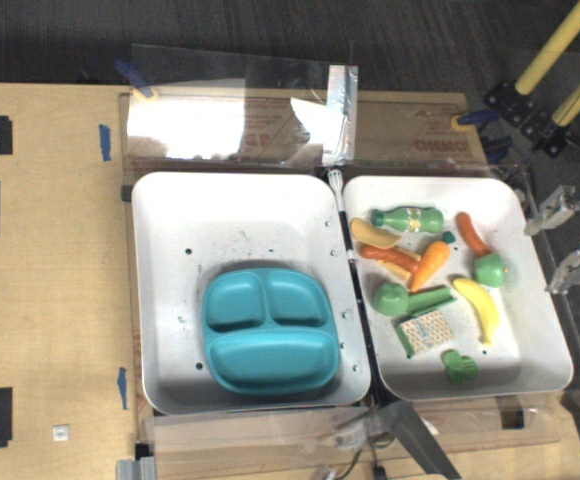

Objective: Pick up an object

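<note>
**Toy food in the right bin, on the arm's side of the counter**

All loose pieces lie in the right bin. The left bin bears a teal divided tray. Since the arm enters from 3 o'clock, the yellow banana looks like the nearest clear target. Its long axis runs from 11 to 5 o'clock, with bare floor on its 3 o'clock side. The carrot and green bottle sit in a crowded cluster toward 10 o'clock of it. Whether the pincer is spread or pressed together, I cannot tell.
</note>
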Controlling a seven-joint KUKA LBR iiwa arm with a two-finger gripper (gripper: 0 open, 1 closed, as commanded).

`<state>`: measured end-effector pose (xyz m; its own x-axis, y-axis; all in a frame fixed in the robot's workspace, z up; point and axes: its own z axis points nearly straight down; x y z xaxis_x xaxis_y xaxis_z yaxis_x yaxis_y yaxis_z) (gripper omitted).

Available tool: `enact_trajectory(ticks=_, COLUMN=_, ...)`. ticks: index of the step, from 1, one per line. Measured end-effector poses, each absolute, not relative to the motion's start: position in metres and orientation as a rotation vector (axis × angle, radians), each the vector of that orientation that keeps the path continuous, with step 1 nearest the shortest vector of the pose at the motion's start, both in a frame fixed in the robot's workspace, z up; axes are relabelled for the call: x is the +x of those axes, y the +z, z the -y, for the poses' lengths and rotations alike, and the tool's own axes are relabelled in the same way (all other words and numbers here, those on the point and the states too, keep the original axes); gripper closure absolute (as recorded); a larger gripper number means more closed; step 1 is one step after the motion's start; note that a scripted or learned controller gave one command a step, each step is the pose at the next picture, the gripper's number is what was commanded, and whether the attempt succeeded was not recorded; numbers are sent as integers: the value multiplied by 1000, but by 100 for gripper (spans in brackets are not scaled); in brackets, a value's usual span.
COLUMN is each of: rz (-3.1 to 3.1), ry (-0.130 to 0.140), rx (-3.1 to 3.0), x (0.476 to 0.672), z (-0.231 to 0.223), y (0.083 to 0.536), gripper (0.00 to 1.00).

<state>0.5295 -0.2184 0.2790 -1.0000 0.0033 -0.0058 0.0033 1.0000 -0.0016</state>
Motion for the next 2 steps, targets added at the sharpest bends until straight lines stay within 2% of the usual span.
enact_trajectory(ticks=1, rz=-3141, ry=7, rx=-207, x=486, z=211, y=124, gripper=0)
enact_trajectory(ticks=2, rz=-3125, ry=-5, rx=-201, x=557, z=208, y=89, gripper=0)
